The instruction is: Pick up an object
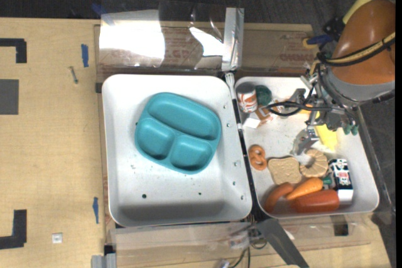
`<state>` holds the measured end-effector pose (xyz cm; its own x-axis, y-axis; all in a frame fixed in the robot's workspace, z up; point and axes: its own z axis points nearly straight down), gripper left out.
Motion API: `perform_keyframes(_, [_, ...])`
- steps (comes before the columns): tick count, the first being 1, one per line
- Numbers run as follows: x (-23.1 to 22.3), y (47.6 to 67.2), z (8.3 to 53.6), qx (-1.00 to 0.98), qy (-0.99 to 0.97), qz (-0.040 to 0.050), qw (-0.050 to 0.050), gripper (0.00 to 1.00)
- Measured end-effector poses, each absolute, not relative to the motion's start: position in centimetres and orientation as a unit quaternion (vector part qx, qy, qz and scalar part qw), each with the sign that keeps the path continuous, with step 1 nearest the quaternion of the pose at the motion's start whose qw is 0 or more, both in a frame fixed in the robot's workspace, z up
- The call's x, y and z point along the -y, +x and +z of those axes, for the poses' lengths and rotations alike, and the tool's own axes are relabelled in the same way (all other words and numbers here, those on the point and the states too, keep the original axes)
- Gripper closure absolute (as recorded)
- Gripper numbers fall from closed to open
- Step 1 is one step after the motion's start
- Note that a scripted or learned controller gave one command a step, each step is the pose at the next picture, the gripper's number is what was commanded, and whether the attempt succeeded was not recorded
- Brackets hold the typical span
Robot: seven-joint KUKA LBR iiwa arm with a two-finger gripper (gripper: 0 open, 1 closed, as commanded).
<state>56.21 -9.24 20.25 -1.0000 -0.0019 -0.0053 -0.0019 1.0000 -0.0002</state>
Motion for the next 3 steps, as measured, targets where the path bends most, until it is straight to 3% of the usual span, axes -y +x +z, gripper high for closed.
perform_keyframes(1, [14.3, 53.8, 9.3, -0.998, -0.057, -0.0011, 0.010, 0.00])
perform_keyframes(2, [18.1, 49.8, 9.6, -0.952, -0.304, -0.0092, 0.020, 0.00])
perform_keyframes(3, [18.7, 57.0, 11.2, -0.932, -0.361, -0.0011, 0.005, 0.00])
